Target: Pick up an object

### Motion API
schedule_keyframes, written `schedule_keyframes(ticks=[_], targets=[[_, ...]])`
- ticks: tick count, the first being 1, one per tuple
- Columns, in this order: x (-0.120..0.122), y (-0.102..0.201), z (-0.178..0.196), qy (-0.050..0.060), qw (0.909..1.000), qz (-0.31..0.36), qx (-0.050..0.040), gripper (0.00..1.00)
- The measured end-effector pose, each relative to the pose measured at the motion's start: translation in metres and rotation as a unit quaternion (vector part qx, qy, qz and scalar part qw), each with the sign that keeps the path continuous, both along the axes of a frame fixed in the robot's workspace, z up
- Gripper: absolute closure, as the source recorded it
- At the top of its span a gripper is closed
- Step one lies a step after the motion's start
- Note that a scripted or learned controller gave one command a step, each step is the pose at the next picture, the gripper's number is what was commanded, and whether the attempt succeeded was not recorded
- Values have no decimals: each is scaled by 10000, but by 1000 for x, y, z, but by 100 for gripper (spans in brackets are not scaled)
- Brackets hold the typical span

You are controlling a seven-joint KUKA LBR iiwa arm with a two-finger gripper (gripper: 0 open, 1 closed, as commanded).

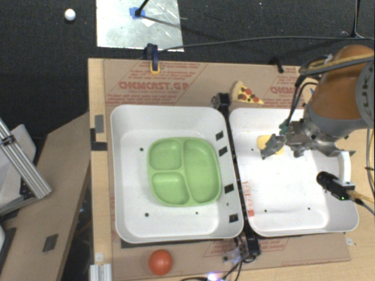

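The gripper is seen low over the right bin, near its upper left part. A small yellow object is found touching or just beside the fingertips, on their left; whether it is gripped cannot be told. Further left of the gripper, a green divided tray is held in the left bin. A pizza-slice toy is seen above the gripper, outside the bins.

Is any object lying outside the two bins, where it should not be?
Yes. A pizza slice lies on the cardboard behind the right bin, and a red ball sits in front of the left bin. A small white ball rests far back.
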State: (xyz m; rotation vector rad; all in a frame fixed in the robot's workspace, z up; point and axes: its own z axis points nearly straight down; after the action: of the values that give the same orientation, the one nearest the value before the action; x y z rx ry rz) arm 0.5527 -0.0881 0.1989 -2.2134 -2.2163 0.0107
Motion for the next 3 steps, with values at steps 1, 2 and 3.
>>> schedule_keyframes(ticks=[1, 2, 3], targets=[[3, 0, 6, -65, 10000, 10, -8, 0], [11, -2, -40, -48, 10000, 1, -6, 0], [7, 1, -102, -37, 10000, -1, -4, 0]])
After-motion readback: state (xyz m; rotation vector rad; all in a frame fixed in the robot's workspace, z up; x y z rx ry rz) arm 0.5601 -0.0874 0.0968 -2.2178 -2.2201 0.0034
